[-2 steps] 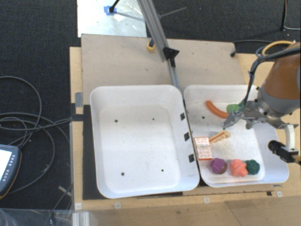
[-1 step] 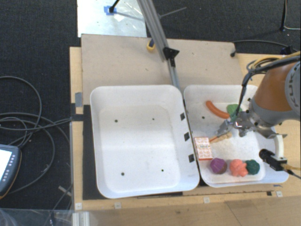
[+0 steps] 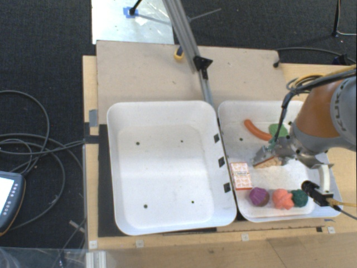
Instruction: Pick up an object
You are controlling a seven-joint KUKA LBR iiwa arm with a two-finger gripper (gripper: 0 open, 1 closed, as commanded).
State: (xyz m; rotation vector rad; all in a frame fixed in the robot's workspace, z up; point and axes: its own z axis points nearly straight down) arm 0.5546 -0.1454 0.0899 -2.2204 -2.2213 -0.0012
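Three small toys sat in a row at the front of the right bin [image 3: 234,113]: a purple lumpy one [image 3: 258,196], an orange-pink one [image 3: 283,199] and a dark green one [image 3: 299,198]. They were close together, almost touching. Just behind the purple toy lay a little white and red box [image 3: 240,176], near the bin's left wall. Farther back lay an orange sausage shape [image 3: 256,130], and beside it a bright green thing [image 3: 277,130] peeked out from behind the arm [image 3: 323,119].

The grey arm with its orange band came in from the right and bent down into the right bin. Its pincer [image 3: 268,158] was low in the middle of that bin, above the white floor, between the little box and the sausage shape. A tan bit showed at its tip, but it was too blurry to tell if the pincer was wide, narrow, or holding anything.

The left bin [image 3: 162,166] sat right beside it on the desk [image 3: 145,71]. A black cable [image 3: 25,149] lay on the dark floor at the left.
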